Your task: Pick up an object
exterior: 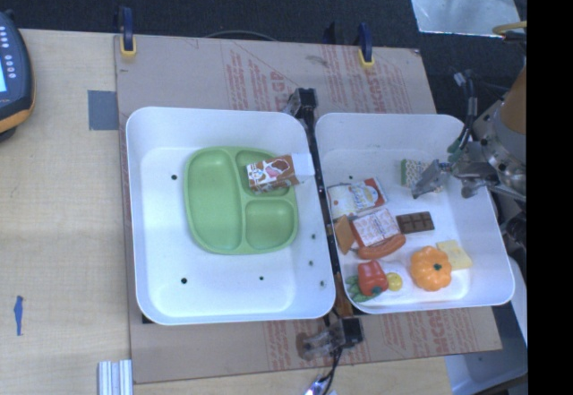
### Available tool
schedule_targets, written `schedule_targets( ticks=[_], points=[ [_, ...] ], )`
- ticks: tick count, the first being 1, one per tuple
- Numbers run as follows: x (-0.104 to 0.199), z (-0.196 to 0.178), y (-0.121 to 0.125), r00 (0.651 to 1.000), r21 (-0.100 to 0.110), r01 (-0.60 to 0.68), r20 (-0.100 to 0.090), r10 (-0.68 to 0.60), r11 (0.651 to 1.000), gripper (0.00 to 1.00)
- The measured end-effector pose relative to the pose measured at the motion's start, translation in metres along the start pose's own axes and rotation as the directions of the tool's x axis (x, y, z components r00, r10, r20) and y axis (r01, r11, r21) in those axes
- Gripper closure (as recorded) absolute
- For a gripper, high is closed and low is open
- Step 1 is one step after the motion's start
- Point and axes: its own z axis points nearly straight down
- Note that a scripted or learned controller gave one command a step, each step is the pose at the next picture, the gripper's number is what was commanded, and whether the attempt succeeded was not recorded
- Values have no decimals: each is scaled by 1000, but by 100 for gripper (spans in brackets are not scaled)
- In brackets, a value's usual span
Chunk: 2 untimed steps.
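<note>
Two white bins are seen from above. The gripper (pixel 450 178) hangs over the right bin (pixel 501 281), fingers spread apart and seemingly holding nothing. Toy food is clustered below it, including an orange pumpkin (pixel 431 268). A green plate (pixel 215 205) lies in the left bin (pixel 152 277).

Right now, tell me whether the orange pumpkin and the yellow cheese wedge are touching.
Touching. The camera view shows the orange pumpkin pressed against the left edge of the yellow cheese wedge, with no white floor of the right bin between them.
</note>
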Motion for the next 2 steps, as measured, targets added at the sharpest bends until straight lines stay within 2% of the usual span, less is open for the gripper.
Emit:
schedule_targets(
  ticks=[1, 2],
  points=[
    [11, 48, -27, 1000, 7, 1, -2, -1, 1000, 0],
    [15, 106, 23, 1000, -5, 2, 1, -2, 1000, 0]
  ],
)
